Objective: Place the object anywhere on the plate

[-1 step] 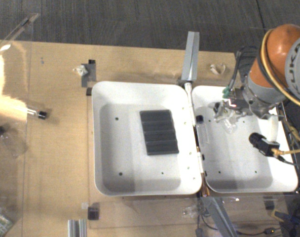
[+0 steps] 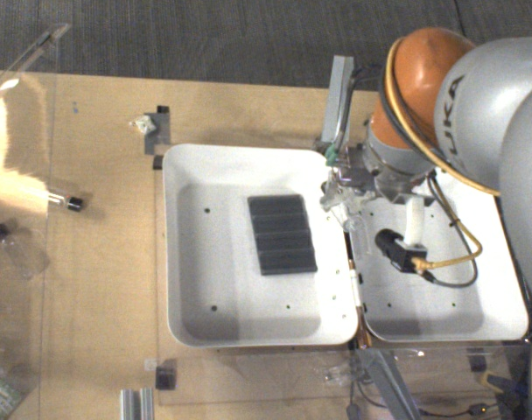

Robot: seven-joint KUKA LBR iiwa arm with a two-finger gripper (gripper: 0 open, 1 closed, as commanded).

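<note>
arm (image 2: 476,112): your grey arm with its orange band fills the upper right, KUKA lettering readable on it | left bin (image 2: 187,269): holds the dark ribbed plate (image 2: 283,234) | gripper (image 2: 343,201): over the seam between bins; plate lies just left of it | fingers: you cannot tell open or closed | object: not identifiable

Two white bins (image 2: 183,261) on wooden bench (image 2: 82,287)
</note>
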